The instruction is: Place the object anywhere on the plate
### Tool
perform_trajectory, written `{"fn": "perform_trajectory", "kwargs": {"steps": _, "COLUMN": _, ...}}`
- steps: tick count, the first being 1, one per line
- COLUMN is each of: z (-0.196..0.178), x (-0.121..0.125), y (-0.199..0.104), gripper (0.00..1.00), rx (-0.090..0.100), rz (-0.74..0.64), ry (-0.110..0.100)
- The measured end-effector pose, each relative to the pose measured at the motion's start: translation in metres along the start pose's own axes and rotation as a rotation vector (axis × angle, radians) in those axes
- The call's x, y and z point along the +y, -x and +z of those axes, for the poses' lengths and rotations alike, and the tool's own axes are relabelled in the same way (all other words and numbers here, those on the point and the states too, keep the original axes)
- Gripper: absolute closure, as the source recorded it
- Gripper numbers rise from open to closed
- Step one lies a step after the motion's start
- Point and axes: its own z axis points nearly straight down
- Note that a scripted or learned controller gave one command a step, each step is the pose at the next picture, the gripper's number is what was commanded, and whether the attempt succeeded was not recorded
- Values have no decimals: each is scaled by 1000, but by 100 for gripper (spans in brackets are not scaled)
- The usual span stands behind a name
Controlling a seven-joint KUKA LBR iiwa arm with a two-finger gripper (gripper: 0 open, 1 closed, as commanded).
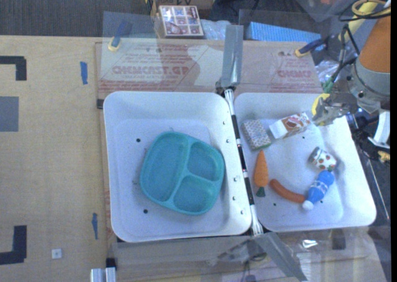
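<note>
We cannot tell how the jaws stand: the gripper (327,112) is a small blur of metal and yellow at the far right edge of the right bin (360,212), and nothing shows between its fingers. It sits just beside the end of a white and red carton (289,125), which lies tilted near that bin's far edge. Next to the carton, toward the bin's far left corner, we see a grey speckled block (255,133). Along the left edge of the same bin lies an orange carrot (261,170), and near the front edge an orange sausage-shaped piece (287,191) curves toward a blue and white bottle (317,190). A small patterned white object (324,160) rests just beyond the bottle, near the right edge. In the left bin (124,113) we find the teal plate (182,172), with three compartments, lying near the middle toward the front edge, with none of the objects on it.
</note>
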Motion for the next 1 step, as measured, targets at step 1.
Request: {"fn": "perform_trajectory", "kwargs": {"steps": 1, "z": -20, "x": 10, "y": -79, "gripper": 100, "rx": 1, "rz": -59, "ry": 4}}
